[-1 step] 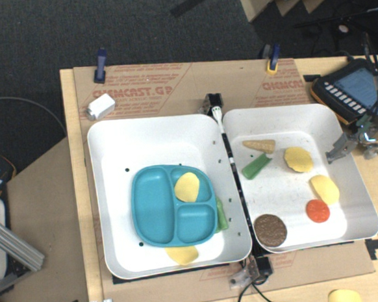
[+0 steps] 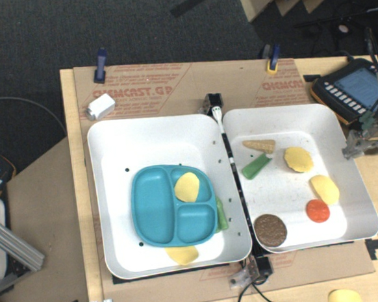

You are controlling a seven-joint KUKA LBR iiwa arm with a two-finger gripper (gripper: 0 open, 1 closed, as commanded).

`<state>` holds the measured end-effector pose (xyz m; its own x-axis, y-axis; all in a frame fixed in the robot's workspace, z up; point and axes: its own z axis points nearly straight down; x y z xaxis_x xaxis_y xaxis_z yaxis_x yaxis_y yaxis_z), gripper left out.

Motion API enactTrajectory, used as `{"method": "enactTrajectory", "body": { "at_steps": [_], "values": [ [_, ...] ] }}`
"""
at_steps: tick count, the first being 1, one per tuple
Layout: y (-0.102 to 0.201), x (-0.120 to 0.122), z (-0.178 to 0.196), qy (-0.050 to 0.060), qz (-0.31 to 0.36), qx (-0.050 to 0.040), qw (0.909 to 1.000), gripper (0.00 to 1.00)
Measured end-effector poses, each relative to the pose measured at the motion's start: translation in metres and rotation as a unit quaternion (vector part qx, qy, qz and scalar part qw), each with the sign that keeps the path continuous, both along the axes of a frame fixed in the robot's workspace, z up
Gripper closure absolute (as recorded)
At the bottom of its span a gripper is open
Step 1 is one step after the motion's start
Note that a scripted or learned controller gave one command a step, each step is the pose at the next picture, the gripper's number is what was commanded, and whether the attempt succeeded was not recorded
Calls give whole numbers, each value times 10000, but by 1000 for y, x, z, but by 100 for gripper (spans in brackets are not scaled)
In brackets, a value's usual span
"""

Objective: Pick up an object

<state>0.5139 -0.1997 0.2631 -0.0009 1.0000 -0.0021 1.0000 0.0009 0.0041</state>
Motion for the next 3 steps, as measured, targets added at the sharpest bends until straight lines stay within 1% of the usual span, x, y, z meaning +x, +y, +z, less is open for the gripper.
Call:
{"method": "enactTrajectory", "body": {
  "at_steps": [1,2,3],
  "values": [
    [25,10,124,-65,19,-14,10000,100],
    [125,50,275,-94,64,7,9999,100],
    [111,17,151,87,-20,19,10000,100]
  ]
}}
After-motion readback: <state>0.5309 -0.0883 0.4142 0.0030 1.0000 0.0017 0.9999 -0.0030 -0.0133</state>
